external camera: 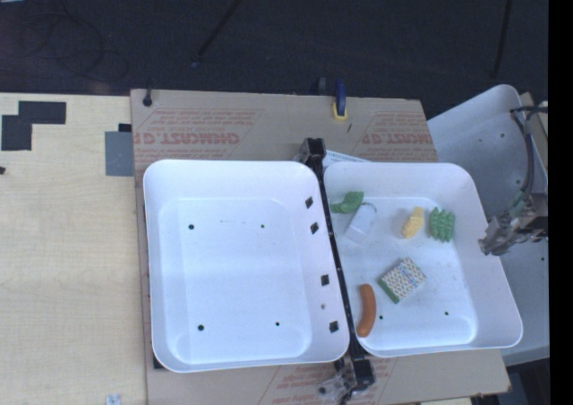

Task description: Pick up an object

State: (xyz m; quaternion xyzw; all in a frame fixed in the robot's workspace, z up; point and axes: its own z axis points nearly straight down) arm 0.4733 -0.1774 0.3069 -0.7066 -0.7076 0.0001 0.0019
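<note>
Position: one fixed camera above the bench (72,242)
Facing: down, at a slant
Coverage: left bin (161,215) and right bin (488,242) both whole, mid-distance

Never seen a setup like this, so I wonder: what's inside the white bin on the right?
The right bin holds an orange sausage-shaped piece, a patterned small box, a yellow piece, two green pieces and a clear cup. Nothing is stacked, though anything under them is covered.

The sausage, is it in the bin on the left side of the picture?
No, the sausage lies in the right bin, close to the divider between the two bins.
</note>
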